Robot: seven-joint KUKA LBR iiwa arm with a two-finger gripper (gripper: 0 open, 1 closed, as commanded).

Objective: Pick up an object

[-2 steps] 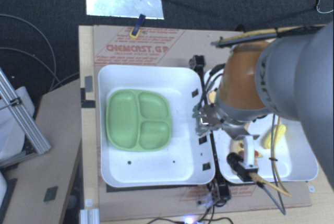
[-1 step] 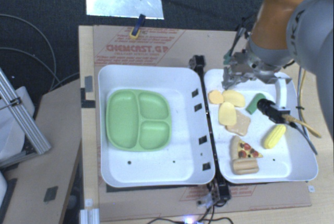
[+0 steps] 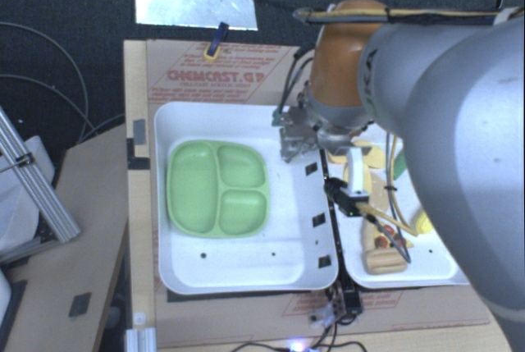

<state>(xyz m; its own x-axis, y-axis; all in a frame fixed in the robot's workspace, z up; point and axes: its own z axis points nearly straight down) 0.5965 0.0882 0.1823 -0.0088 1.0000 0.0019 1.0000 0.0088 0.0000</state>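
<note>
The arm appears to be at the approach step, its hand (image 3: 293, 142) (spread or pressed together, one cannot tell) hovering just beside the green plate (image 3: 217, 188), a tan roll (image 3: 385, 262) farther off on its other side; next it likely must lower onto 1 of them.

my bench (image 3: 94, 203) is a pale wooden top, bare along the view's left side apart from a small dark rectangle (image 3: 79, 304) near the front corner. a sheet of brown cardboard (image 3: 213, 75) with red lettering lies flat on it and covers most of the middle. a small blue and yellow clip (image 3: 216, 41) sits at the cardboard's far edge. the two white bins rest side by side on the cardboard, the left bin (image 3: 246, 281) touching the right bin (image 3: 426, 270) along their shared rims.
</note>
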